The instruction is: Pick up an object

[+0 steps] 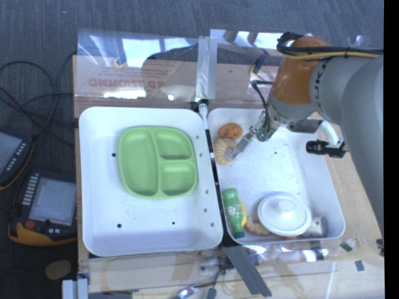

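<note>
The fingers (229, 153) sit low at the croissant (222, 149) (near the bin wall (211, 161)). Whether they stand wide or narrow, I cannot tell; centre the croissant between them before closing.

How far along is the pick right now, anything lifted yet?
Done: the arm has reached into the right bin, with the gripper down at the tan shell-shaped toy by the divider. In hand: nothing visibly lifted; whether it grips the toy is unclear. Left: secure and raise an object. The green bottle and white lidded bowl lie untouched.
</note>
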Controlling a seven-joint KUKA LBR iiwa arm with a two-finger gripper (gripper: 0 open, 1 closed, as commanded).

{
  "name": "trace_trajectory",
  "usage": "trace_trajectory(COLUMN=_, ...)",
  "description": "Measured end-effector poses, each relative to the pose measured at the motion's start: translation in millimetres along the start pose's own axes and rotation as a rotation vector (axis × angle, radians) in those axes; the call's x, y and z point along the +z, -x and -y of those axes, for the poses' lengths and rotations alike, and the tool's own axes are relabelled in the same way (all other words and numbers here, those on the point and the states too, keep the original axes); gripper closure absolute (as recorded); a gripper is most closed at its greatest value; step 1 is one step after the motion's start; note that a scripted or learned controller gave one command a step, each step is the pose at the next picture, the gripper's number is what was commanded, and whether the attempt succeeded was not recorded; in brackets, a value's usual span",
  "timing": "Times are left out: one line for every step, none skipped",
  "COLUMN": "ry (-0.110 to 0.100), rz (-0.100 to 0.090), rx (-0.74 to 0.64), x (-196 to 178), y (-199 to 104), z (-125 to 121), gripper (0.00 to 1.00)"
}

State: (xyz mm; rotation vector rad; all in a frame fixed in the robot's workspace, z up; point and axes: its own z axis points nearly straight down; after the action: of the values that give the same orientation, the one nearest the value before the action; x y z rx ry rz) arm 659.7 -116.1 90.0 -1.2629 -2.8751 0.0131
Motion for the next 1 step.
trace_trajectory(ry=0.018, rz=0.007, rx=0.066, x=0.7, y=-14.3, z=-1.5, gripper=0.00)
